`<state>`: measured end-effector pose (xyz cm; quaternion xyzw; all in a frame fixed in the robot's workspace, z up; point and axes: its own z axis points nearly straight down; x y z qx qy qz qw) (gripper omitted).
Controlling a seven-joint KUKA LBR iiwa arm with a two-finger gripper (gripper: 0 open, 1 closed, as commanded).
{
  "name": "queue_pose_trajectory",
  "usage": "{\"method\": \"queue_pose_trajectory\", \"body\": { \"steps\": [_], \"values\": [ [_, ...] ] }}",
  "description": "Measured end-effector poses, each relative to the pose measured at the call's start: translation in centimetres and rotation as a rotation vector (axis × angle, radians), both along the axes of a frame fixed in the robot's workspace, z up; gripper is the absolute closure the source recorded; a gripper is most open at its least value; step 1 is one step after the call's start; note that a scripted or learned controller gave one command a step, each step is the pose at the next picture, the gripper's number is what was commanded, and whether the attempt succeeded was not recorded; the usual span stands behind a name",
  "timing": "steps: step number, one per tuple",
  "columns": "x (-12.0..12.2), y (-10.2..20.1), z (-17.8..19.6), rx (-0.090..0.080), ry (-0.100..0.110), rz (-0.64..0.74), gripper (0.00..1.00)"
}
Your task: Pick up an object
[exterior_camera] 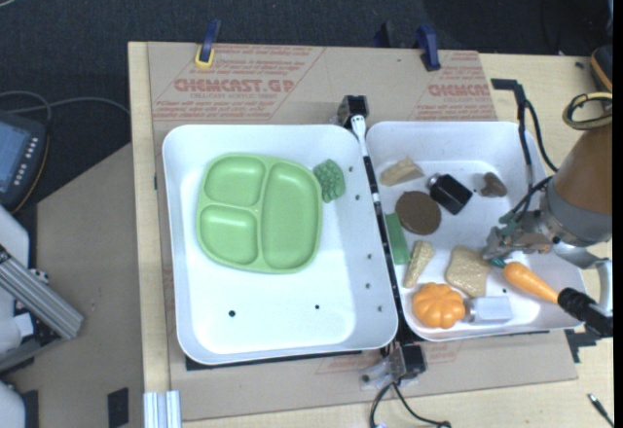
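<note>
The right bin holds several toy foods: a tan bread piece, a brown disc, a black block, a small brown lump, a green strip, a pale wedge, a tan toast square, an orange pumpkin, a carrot and a pale block. My gripper hangs low at the bin's right side, just above the carrot's near end and right of the toast. Nothing is visibly held.
The left bin carries a green divided plate and a green broccoli-like piece near its right wall. The arm's orange band sits over the right bin's edge. Cables run beside it.
</note>
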<state>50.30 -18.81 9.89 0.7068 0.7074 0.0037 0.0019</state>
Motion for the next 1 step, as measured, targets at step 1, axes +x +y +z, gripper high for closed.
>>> {"method": "queue_pose_trajectory", "body": {
  "steps": [1],
  "values": [
    [-0.38, -0.09, 6.24, -0.006, 0.001, 0.0, 1.0]
  ]
}}
